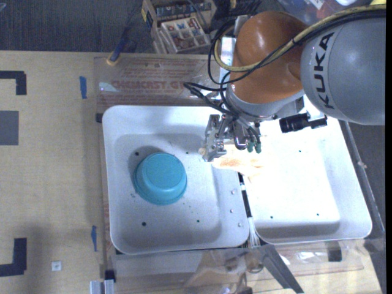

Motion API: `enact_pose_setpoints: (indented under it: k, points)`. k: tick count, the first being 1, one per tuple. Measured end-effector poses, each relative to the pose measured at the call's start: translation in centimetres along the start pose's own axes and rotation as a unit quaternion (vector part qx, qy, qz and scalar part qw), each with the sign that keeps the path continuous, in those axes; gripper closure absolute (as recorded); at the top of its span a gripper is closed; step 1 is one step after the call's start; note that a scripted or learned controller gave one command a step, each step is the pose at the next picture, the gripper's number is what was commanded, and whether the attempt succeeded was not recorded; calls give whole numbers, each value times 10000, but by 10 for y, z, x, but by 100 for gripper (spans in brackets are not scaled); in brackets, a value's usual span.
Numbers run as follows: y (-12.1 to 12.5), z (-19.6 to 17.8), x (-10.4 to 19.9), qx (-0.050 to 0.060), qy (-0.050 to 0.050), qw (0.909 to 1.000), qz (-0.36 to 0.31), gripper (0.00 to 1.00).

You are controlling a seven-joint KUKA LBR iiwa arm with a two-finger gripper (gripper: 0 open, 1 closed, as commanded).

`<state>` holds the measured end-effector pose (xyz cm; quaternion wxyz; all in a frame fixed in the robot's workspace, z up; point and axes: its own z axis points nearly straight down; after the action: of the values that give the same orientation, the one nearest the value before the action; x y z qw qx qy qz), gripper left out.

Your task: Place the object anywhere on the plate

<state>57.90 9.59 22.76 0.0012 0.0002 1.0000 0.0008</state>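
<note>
A blue round plate (160,177) sits in the left bin (122,127), left of its middle. A small pale orange object (240,163) shows over the ridge where the two bins meet, toward the back. My gripper (231,144) hangs right above the orange object's upper edge, at the left bin's right rim. The object looks blurred, and I cannot tell whether it rests on the rim or hangs from the gripper. The plate is about a hand's width to the left of the gripper, with nothing on it.
The right bin (318,188) lies under the grey and orange arm (275,54), which covers its back part. Black cables (211,94) loop by the wrist. Boxes and clutter (180,17) stand behind the bench.
</note>
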Motion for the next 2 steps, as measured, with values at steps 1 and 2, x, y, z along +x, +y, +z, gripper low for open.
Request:
enact_pose_setpoints:
  k: [1,2]
  points:
    - [42,-7,22,0,3,10000,-4,100]
    - [77,-11,60,2,6,10000,-5,100]
